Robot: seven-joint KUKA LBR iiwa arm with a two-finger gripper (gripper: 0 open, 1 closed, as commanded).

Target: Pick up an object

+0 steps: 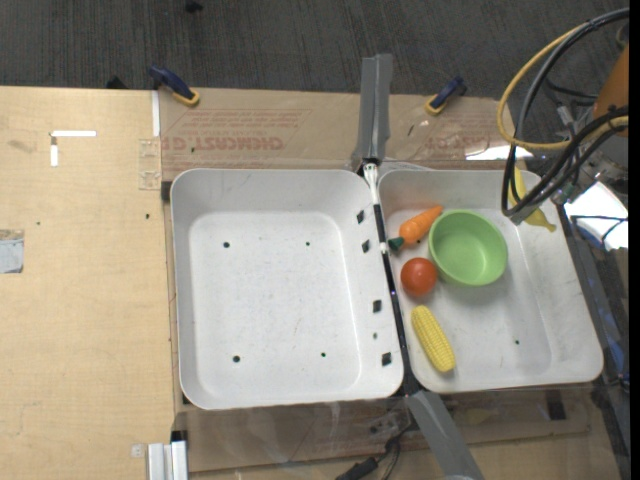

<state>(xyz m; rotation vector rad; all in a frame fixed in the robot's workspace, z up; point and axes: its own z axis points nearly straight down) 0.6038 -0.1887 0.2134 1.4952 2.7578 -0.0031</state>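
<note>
Nothing is picked yet: every object lies in the right bin (560, 358). A glossy green bowl (470, 249) sits at its centre, a tapered carrot (420, 225) at ten o'clock, a round tomato (419, 275) at nine, bumpy yellow corn (434, 338) at seven. I cannot tell the end effector's state.
</note>
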